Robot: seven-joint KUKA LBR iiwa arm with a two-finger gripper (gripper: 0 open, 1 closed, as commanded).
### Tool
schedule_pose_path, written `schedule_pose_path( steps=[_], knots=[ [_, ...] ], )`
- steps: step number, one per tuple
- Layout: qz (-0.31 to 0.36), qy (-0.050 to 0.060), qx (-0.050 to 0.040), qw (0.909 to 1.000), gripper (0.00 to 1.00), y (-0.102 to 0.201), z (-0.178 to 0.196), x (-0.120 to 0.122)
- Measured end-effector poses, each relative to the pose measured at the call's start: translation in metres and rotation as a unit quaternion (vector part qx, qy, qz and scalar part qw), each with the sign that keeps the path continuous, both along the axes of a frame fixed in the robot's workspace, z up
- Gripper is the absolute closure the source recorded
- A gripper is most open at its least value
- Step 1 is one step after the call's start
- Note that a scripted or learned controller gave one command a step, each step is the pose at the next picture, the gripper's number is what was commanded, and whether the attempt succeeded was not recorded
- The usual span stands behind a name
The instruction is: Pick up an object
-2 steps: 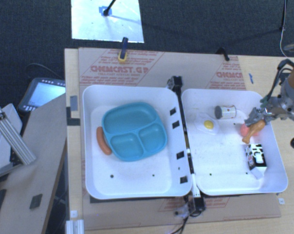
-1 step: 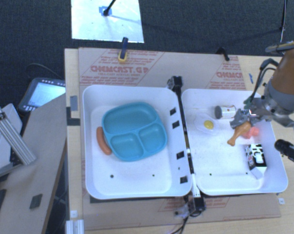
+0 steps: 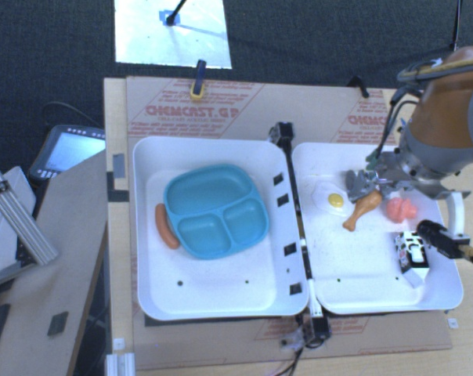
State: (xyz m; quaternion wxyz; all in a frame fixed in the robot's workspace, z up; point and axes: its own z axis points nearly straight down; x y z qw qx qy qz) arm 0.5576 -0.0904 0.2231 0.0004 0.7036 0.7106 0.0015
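Standing side by side on the bench (image 3: pixel 221 100), the two white bins are the largest things, and I take the black divider (image 3: pixel 293 218) between them as the landmark. Left of the divider lies the left bin (image 3: pixel 213 296); right of it lies the right bin (image 3: pixel 362 288).

From the right side the arm (image 3: pixel 448 124), with its orange band, reaches in over the far part of the right bin. Its gripper (image 3: pixel 362 182) is low over the bin floor, to the right of the divider. If the jaws are released or clenched, I cannot tell, because the metal parts are small and blurred.

Left of the divider, near the middle of the left bin, rests a blue compartment plate (image 3: pixel 215 210). A sausage toy (image 3: pixel 166 225) lies just beside the plate on the side away from the divider.

Right of the divider, closest to it, is a fried egg toy (image 3: pixel 331 200). A little further right lies a chicken drumstick toy (image 3: pixel 363 209), with its thick end just under the gripper; whether they touch is not clear. Still further right is a pink object (image 3: pixel 402 208), and nearer the front edge lies a small black and white carton (image 3: pixel 413 254).
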Motion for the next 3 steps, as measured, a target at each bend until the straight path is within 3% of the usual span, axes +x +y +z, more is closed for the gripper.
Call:
schedule_pose_path(
  steps=[3],
  knots=[
    [0.0, 0.0, 0.0001, 1.0, 1.0, 0.155, -0.008, 0.006]
  ],
)
